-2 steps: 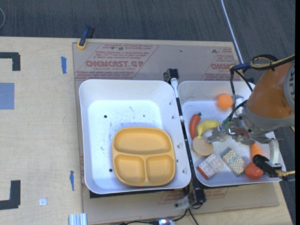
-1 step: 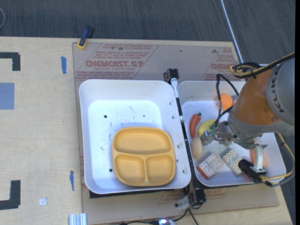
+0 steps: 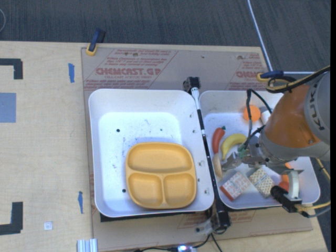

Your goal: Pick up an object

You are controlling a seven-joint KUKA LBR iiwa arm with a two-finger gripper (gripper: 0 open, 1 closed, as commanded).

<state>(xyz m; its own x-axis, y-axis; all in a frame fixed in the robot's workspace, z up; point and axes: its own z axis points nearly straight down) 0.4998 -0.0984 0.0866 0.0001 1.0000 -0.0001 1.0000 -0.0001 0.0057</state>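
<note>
A: Where is the gripper (image 3: pixel 234 161)?

B: Low in the right bin (image 3: pixel 310 190), among the toys. It sits just beside the banana (image 3: pixel 232 142) and the red pepper (image 3: pixel 218 139), with 2 speckled blocks (image 3: pixel 236 184) lying just below it.

A: Is anything between the jaws?

B: Nobody could tell from this angle; the wrist hides them, so whether they are clenched or released is unclear.

A: And the left bin (image 3: pixel 105 114)?

B: It holds 1 yellow divided plate (image 3: pixel 160 173), with 3 sections.
</note>
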